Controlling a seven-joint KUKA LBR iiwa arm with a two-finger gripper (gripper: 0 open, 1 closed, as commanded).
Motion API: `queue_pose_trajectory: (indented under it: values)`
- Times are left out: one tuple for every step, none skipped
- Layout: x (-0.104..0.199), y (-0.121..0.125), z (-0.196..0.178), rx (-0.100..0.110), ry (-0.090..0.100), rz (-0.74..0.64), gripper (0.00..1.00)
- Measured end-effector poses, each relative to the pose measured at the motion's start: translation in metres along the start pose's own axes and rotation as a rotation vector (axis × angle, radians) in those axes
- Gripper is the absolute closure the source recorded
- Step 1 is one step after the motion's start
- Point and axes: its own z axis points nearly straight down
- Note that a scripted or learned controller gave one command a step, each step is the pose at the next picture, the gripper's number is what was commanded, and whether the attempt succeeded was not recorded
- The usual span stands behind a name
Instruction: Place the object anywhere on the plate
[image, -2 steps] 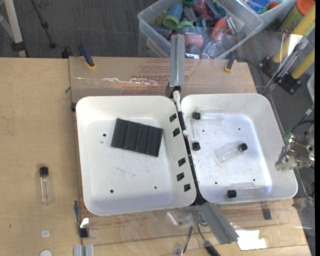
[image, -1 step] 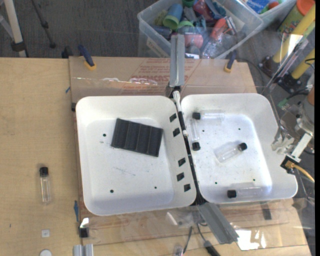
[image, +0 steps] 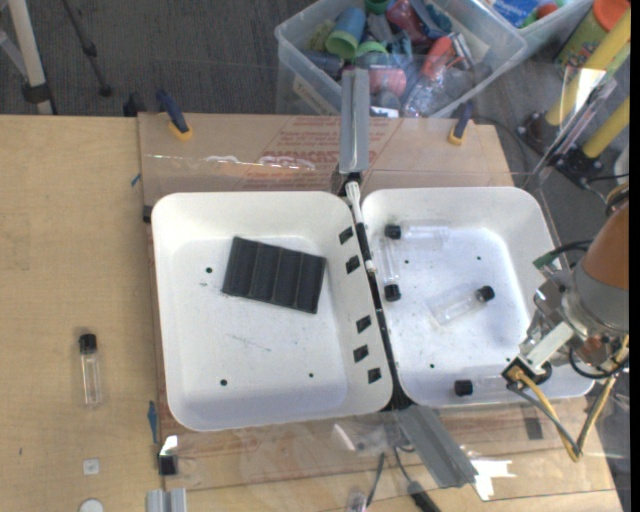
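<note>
Clear vial (image: 458, 303), ribbed black plate (image: 274, 274)

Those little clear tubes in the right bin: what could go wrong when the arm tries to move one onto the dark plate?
The clear vials look small, see-through and round, so a grab may miss or slip. The end effector sits at the right bin's near right edge, and the dark plate lies in the left bin, so a vial could drop while crossing the divider.

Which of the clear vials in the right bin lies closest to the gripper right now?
The clear vial lying slantwise mid-bin, black cap toward the gripper. The other two vials lie farther off, near the bin's top and the divider.
</note>
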Motion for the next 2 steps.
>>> queue_pose_trajectory:
  values:
    - [-0.011, 0.029, 0.064, -0.005, 0.012, 0.078, 1.0]
    - [-0.017, 0.033, -0.079, -0.008, 0.001, -0.576, 1.0]
